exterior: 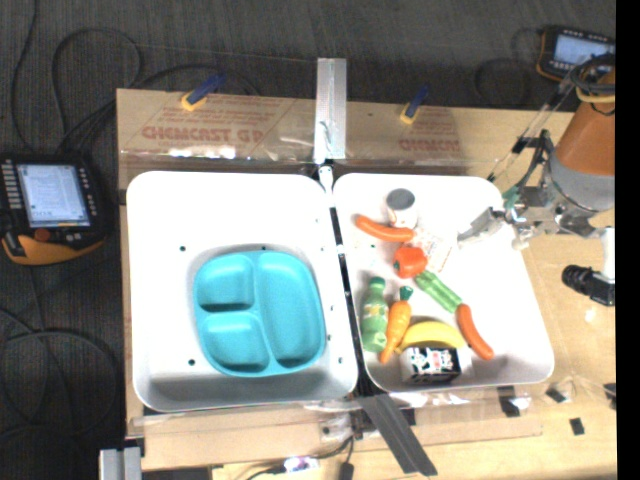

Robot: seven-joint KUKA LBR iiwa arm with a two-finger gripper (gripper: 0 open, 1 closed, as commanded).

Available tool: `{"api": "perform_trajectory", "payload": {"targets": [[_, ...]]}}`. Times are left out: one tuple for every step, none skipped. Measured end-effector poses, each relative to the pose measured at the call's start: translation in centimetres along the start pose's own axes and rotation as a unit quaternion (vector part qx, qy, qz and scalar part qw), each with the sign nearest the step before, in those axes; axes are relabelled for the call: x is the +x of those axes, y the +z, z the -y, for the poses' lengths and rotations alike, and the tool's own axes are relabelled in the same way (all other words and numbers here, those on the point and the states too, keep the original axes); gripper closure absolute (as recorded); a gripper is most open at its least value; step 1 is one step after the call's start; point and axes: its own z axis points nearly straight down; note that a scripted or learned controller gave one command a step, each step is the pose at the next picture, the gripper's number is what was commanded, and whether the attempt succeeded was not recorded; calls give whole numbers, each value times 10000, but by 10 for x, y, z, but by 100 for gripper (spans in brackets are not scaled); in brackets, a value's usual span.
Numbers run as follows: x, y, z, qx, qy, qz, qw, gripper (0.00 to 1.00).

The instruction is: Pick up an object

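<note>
Grey arm (580,183) with orange band, thin cables, metallic claw (485,225).

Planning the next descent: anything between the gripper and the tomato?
Nothing visible. The gripper sits over bare floor of the right bin; the tomato lies to its left, with the hot dog beyond it.

Turquoise tray (262,313) in a white bin (160,218); yellow banana (433,333), black-and-white (cow-patterned) carton (432,362).
</note>
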Motion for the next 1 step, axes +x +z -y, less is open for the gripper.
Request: {"api": "perform_trajectory", "payload": {"targets": [[52, 92, 45, -18, -261, 11, 9997, 0]]}}
